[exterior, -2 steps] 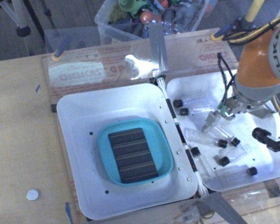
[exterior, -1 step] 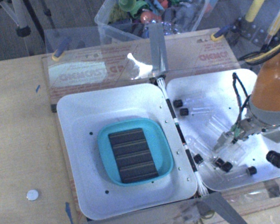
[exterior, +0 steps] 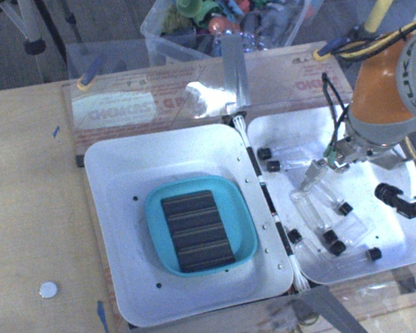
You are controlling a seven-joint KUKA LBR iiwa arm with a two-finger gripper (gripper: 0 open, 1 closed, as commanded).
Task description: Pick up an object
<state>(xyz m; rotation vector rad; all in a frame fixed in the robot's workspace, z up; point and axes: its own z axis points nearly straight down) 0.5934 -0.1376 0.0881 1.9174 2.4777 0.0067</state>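
- Camera view: the gripper (exterior: 322,169) is down in the right bin (exterior: 413,245), in its upper middle, with the arm reaching in from the right.
- Whether the gripper is open or closed cannot be told here; pale parts blend with the bin floor. Nothing is seen held.
- Nearest candidate: a clear plastic piece (exterior: 322,205) lying flat just below the gripper. Touching or apart, I cannot say.
- Small black bits (exterior: 334,244) are scattered round it, some near the bin's left wall.
- The left bin (exterior: 116,186) holds a teal tray (exterior: 160,234) with a dark ribbed block (exterior: 198,231) in it, well apart from the gripper.
- Judgement: the step in hand is settling on the clear plastic piece.
- To do it well: centre over the piece's narrow width, go down square to the floor, and close only once both sides are straddled.
- Risk: clear plastic looks slick and thin, so it may skid or tip. A black bit caught alongside could spoil the grip.
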